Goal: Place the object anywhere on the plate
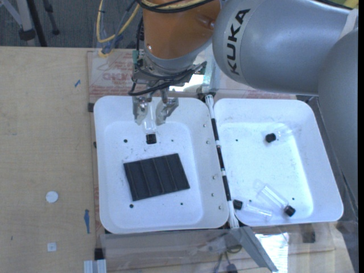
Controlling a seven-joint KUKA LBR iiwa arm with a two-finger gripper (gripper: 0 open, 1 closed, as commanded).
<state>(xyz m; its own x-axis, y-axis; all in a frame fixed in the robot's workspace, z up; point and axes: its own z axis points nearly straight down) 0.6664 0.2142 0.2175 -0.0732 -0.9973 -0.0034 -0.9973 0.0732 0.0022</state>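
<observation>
Dark plate (156,177) mid-bin, bare margins; capped vial (149,131) between fingers (140,111) above.

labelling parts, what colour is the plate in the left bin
Black, with ribbed grooves; the plate shows clearly in the camera view.

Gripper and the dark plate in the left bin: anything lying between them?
Camera view: below the gripper hangs a black-capped vial; between it and the plate, bare white bin floor.

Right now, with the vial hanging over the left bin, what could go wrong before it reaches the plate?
1. The gripper pinches the clear vial near its top; it might slip out.
2. It hangs behind the dark plate, so releasing here would likely miss.
3. Round, it may roll off the ribbed plate.
</observation>
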